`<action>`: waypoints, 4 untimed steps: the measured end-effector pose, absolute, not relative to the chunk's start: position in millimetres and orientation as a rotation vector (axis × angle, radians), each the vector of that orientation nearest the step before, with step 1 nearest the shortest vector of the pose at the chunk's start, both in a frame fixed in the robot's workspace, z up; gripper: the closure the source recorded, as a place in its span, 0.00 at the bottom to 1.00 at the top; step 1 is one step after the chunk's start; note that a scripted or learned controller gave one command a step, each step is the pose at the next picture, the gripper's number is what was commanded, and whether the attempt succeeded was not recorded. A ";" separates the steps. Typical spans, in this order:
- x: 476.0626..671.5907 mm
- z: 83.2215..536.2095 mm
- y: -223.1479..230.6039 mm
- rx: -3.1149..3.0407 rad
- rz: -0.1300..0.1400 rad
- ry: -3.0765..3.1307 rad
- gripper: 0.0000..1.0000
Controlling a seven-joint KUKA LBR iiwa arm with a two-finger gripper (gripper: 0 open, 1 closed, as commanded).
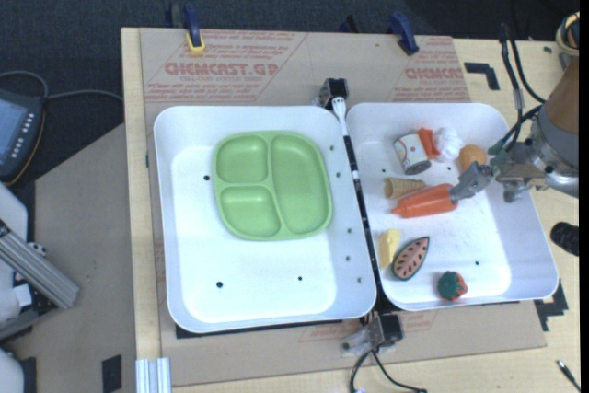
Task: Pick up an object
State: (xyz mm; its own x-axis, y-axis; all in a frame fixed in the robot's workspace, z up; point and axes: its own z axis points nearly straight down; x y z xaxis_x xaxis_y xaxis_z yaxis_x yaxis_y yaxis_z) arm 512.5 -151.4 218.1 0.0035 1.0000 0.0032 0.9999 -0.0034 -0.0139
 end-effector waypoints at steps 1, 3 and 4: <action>515.3 225.0 -151.2 -2.221 0.000 -2.221 0.00; 509.3 100.9 -156.3 -2.218 0.005 -2.216 0.00; 508.7 83.3 -155.6 -2.218 0.003 -2.218 0.00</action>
State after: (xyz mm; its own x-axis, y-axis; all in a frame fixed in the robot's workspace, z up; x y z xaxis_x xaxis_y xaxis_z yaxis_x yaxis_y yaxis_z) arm 508.7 -155.6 83.3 0.0001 1.0000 0.0018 1.0000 -0.0001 -0.0044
